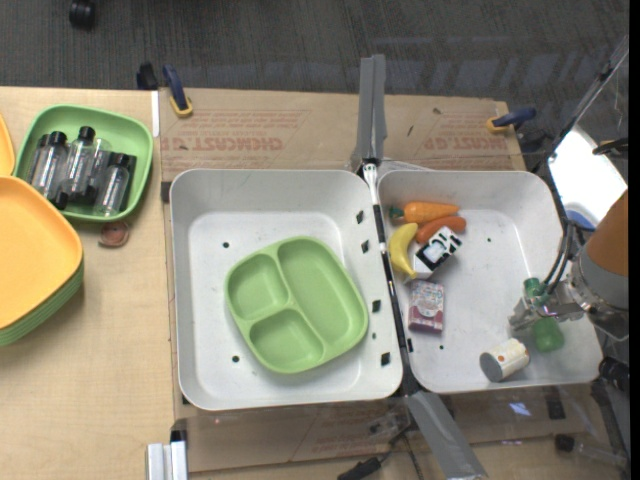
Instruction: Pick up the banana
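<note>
Banana waits at the right bin's left wall while your gripper hangs over the far side.

Reading left to right from that bin: a green divided tray sits in the neighbouring bin; the banana lies just inside the left wall, with a carrot above it and a pink packet below; your gripper is well apart from the banana, near a green object and a small cup. You cannot tell how its claw stands.
</note>
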`<state>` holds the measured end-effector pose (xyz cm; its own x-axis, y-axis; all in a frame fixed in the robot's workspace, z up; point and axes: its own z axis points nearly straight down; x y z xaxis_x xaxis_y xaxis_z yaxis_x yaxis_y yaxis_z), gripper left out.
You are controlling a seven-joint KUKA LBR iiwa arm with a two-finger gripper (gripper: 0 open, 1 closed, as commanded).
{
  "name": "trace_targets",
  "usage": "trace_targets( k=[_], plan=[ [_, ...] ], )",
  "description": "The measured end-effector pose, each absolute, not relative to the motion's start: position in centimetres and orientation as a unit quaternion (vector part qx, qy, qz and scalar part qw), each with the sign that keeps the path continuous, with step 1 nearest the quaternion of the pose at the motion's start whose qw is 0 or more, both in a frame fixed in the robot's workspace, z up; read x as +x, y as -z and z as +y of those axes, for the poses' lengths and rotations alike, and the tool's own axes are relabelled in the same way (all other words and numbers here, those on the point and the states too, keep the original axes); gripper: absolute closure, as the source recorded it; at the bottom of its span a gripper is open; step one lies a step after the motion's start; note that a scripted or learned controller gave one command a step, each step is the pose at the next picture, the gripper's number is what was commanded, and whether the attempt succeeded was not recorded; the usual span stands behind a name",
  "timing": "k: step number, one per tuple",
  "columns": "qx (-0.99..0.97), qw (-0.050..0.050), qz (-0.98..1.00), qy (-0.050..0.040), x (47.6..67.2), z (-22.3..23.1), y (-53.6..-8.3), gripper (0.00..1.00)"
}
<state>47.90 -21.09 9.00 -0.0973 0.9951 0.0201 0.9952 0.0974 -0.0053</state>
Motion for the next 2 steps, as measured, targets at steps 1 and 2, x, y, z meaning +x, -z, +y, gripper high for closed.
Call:
trace_targets(
  k=[1, 2],
  plan=[
    [-0.681, 0.009, -0.733, 0.005, 47.91, -21.04, -9.01, 1.0],
    [-0.667, 0.009, -0.745, 0.0038, 47.9, -21.07, -9.0, 1.0]
  ],
)
